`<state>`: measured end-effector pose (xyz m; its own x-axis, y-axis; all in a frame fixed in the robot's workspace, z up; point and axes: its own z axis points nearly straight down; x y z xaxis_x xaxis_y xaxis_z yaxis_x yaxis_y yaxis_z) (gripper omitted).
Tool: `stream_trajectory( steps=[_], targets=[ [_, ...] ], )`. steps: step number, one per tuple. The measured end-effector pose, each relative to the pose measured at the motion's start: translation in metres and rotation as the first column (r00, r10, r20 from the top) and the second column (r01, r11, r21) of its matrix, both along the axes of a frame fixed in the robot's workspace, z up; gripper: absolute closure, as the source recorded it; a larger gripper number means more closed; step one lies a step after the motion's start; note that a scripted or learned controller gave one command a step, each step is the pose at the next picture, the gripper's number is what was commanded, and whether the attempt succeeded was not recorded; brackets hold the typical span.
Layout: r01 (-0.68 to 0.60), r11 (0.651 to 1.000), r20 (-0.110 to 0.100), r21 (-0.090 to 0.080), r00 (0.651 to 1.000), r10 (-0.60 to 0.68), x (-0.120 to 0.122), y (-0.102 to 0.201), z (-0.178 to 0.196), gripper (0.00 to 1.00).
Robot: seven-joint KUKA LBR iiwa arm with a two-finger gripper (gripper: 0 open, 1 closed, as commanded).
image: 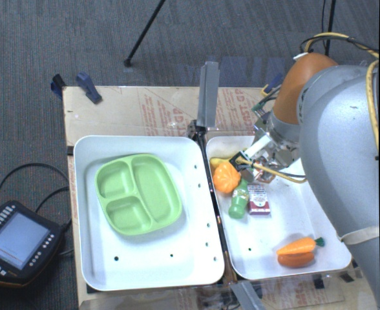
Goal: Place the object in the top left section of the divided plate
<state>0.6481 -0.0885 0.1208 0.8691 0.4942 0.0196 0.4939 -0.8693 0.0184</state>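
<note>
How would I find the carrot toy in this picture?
Look in the right-hand shallow white bin, at its lower right corner. The orange plastic carrot lies there alone. Unlike the round orange pumpkin toy, it is long with a green tip.

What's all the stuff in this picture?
left bin: one, white, bench left
right bin: one, white, bench right
divided plate: one, green, left bin
pumpkin: one, orange, right bin, top left
yellow thing: one, yellow, behind pumpkin
bottle: one, green, below pumpkin
small box: one, red-white, beside bottle
carrot: one, orange, right bin, bottom
clamps: two, bluish, bench top left
screen pad: one, dark, floor, lower left
arm: one, grey and orange, right
tool: one, dark, near pumpkin
</note>
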Motion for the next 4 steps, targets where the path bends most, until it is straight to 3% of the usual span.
stream_trajectory(
  steps=[1, 2, 3, 4],
  targets=[
    [0.165, 0.986, 0.021, 0.014, 0.986, -0.165, 0.004, -0.002, -0.002, 1.00],
    [0.296, 0.955, 0.035, 0.017, 0.954, -0.297, -0.003, 0.004, -0.002, 1.00],
    [0.187, 0.982, -0.032, 0.007, 0.982, -0.187, -0.040, 0.060, 0.065, 1.00],
    [0.266, 0.964, -0.032, 0.007, 0.963, -0.266, -0.049, 0.103, 0.065, 1.00]
  ],
)
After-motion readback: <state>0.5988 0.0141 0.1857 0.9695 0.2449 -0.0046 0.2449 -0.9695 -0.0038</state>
